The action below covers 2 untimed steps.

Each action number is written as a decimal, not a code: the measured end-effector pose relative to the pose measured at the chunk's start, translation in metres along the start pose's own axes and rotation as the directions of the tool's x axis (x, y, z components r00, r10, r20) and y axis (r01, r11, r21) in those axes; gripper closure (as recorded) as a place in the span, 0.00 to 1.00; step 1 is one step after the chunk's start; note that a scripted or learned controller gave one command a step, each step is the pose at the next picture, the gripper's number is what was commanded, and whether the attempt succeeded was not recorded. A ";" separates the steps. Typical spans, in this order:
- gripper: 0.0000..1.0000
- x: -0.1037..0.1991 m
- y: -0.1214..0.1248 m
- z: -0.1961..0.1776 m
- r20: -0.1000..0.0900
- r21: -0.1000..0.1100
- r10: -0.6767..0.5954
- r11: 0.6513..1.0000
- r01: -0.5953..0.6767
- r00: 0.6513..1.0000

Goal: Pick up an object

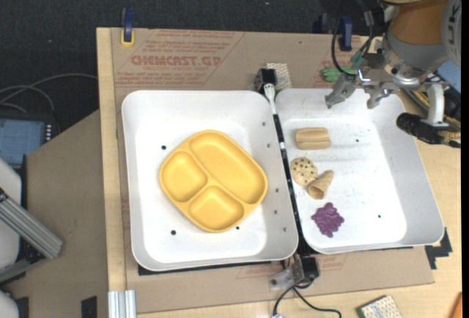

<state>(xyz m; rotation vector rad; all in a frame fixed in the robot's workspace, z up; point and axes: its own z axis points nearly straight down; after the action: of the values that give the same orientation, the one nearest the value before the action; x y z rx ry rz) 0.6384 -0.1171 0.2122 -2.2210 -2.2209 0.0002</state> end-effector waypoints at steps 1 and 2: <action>0.00 -0.009 -0.078 0.082 -0.002 0.013 0.004 1.000 -0.003 1.000; 0.00 0.020 -0.117 0.129 -0.002 0.004 0.001 1.000 -0.001 1.000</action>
<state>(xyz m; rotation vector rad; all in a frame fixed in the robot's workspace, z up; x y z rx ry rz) 0.5217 -0.0974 0.0828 -2.2184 -2.2171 0.0025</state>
